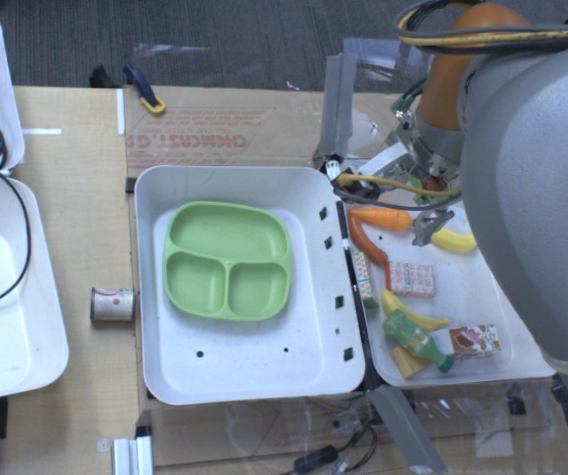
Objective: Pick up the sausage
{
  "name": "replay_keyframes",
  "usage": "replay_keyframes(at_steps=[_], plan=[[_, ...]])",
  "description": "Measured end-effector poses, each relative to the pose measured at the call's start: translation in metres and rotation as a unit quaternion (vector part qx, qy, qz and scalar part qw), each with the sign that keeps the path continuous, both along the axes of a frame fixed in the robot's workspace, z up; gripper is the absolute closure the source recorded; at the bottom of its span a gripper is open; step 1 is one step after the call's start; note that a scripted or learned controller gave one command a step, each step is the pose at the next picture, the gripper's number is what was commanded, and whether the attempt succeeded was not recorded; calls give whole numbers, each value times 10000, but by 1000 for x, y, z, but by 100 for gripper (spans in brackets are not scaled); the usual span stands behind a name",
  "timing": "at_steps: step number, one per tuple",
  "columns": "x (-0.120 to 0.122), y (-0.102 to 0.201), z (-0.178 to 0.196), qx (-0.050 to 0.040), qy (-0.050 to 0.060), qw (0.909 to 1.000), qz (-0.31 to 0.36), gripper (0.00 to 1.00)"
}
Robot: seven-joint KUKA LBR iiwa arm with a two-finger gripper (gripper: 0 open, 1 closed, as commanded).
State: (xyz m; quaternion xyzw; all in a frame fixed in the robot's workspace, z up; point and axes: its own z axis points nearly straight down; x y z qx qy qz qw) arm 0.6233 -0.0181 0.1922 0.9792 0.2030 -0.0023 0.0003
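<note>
Toward 3 o'clock of the camera view, the right bin (pixel 521 349) holds the sausage (pixel 369 242), a reddish-orange link lying against the bin's 9 o'clock wall, slanting from 11 o'clock down to 5 o'clock. Just beyond it at 12 o'clock lies a carrot (pixel 383 219), nearly crosswise, its near end touching or almost touching the sausage's upper end.

The arm (pixel 531 166) comes in from 3 o'clock, and its orange band (pixel 452 77) sits over the bin's 12 o'clock corner. The jaws hang in a tangle of cables and dark metal over the carrot's 3 o'clock end; whether they are spread or pressed together cannot be told, and nothing is seen pinched between them. The sausage lies free on the bin floor, at 8 o'clock from that cluster.

A small yellow banana (pixel 452 239) lies at 3 o'clock of the carrot. At 5 o'clock from the sausage is a pink wafer pack (pixel 412 279), then a second banana (pixel 415 315), a green bottle (pixel 419 343) and a small carton (pixel 475 340) towards the bin's 6 o'clock edge.

The left bin (pixel 165 364) carries a green divided plate (pixel 229 260). On the surface (pixel 86 166) at 9 o'clock of that bin lies a small can (pixel 113 305) on its side.
</note>
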Motion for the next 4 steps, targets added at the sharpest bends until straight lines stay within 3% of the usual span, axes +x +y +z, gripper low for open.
replay_keyframes(at_steps=[1,2,3,4], plan=[[-21,-25,-2,2,6,10000,-23,0],[-21,21,-2,4,9,9998,213,0],[-31,-51,-2,5,6,9999,133,0],[-3,-1,22,2,-4,9999,-136,0]])
